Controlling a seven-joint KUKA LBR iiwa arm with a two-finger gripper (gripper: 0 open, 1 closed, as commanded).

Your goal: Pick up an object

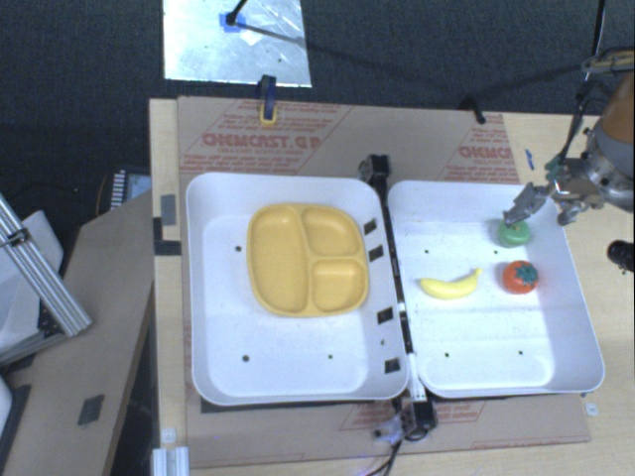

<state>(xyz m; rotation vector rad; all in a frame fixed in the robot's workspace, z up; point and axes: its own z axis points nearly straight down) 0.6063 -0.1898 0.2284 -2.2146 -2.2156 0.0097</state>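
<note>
We see the gripper (523, 211) low over the far right corner of the right bin (496, 365), reaching in from the right, with its tip just above a small green object (514, 233) that looks like a round toy piece. Whether the fingers are spread or pressed together we cannot tell; the tip is too small and blurred, and nothing shows clearly between it and the object. The green piece sits on the bin floor near the back wall, just under and slightly in front of the tip, either touching it or nearly so. We judge it light, stiff and smooth, likely plastic, so it may slip or roll away if pinched off-centre; a grip across its widest part looks safest. A toy tomato (519, 277) lies just in front of it, and a toy banana (448, 285) rests further left, well apart. The left bin (218, 365) holds a yellow divided plate (306, 259), on the desk (327, 132)
</note>
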